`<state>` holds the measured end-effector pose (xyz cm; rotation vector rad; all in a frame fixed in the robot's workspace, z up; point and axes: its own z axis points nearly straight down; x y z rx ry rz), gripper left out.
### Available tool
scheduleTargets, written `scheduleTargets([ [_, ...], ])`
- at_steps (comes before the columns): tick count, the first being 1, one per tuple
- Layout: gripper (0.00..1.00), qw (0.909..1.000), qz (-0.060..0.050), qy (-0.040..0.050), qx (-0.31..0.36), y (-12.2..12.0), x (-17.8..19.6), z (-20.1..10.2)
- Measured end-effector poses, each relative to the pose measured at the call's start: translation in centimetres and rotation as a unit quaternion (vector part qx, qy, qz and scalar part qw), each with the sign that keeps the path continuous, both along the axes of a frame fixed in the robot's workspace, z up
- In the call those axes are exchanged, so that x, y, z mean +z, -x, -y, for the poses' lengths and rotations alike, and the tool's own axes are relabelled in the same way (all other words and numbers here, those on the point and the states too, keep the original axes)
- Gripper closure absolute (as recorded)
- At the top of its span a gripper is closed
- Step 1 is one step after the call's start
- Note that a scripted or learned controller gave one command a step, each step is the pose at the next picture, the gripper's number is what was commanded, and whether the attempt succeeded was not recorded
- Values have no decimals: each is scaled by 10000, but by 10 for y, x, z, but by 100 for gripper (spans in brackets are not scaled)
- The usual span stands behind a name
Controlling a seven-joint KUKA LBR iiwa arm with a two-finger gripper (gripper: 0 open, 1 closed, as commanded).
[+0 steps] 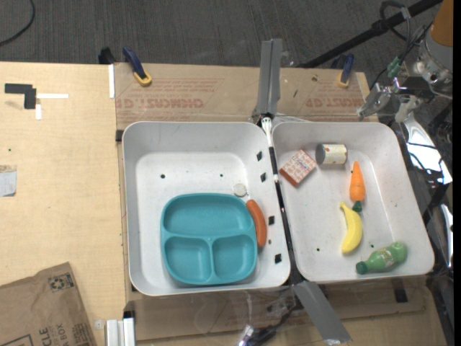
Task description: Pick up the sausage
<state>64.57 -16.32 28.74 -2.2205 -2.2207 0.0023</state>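
The sausage (257,222) is a reddish-orange link lying in the left bin (144,157), pressed against the right edge of a teal divided plate (209,238) and close to the bin's right wall. My gripper (385,99) hangs at the far right, above the back right corner of the right bin (403,193), well away from the sausage. Nothing shows in it.
A small white round piece (240,190) sits just behind the plate. The right bin holds a red-and-white box (297,167), a small can (332,154), a carrot (356,182), a banana (351,228) and a green bottle (382,258). A metal divider post (270,78) stands between the bins.
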Motion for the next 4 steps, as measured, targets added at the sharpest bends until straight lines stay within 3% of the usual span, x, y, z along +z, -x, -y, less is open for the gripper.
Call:
scheduleTargets([
  [1, 0, 9995, 46, 4, -308, 16, -191, -45],
  [2, 0, 9790, 43, 5, -2039, 11, -191, -67],
  [3, 0, 9348, -28, -5, -3551, -13, -191, -58],
  [4, 0, 8353, -3, 10, -5499, 10, -195, -66],
])
